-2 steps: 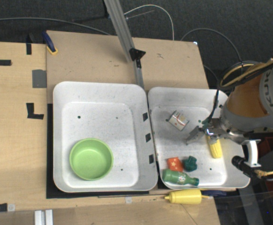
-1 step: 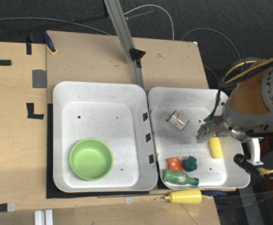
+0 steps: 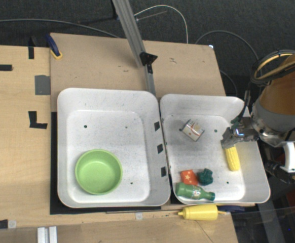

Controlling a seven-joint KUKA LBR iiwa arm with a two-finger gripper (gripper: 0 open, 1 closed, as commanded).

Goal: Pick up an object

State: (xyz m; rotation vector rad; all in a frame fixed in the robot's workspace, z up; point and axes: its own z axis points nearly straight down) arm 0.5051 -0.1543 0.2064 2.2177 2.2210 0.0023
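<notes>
My gripper (image 3: pixel 230 139) hangs over the right side of the right bin (image 3: pixel 213 105), at the end of the grey arm with the orange band. A yellow corn cob (image 3: pixel 232 159) lies on the bin floor just below it, its upper end touching or tucked under the gripper tip. A small grey box (image 3: pixel 192 130) lies left of the gripper, mid-bin. Near the front of the bin sit a red piece (image 3: pixel 188 176), a dark teal piece (image 3: pixel 205 176) and a green bottle (image 3: pixel 194 192) on its side.
A green bowl (image 3: pixel 99 171) sits in the front of the left bin (image 3: pixel 107 97). A yellow bottle (image 3: pixel 200 212) lies on the bench outside the right bin's front rim. A slanted metal pole (image 3: pixel 132 29) reaches down to the bins' back edge.
</notes>
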